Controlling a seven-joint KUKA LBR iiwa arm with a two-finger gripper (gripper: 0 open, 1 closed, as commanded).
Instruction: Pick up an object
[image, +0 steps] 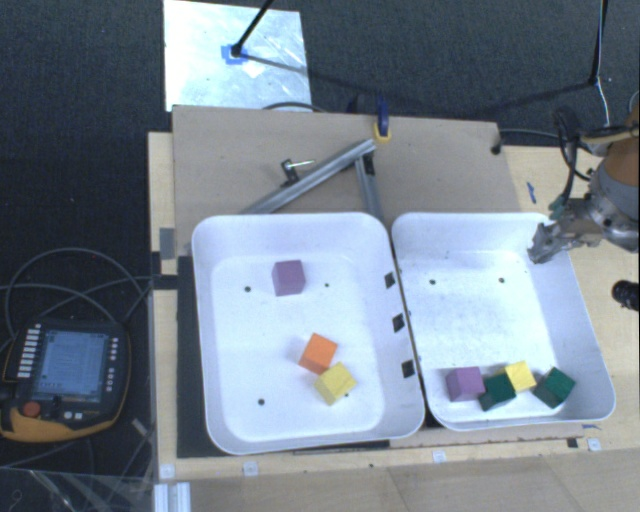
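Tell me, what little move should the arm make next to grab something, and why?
Probably swing toward the near edge of the right bin and stop above the cluster there. The gripper sits at that bin's far right rim with no block under it, while the purple block, two dark green blocks and a yellow block lie along the near wall.

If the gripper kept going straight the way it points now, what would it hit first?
The gripper points down over the right bin's far right corner. It would probably meet the bin near its rim first; no block lies under it. Depth is hard to judge.
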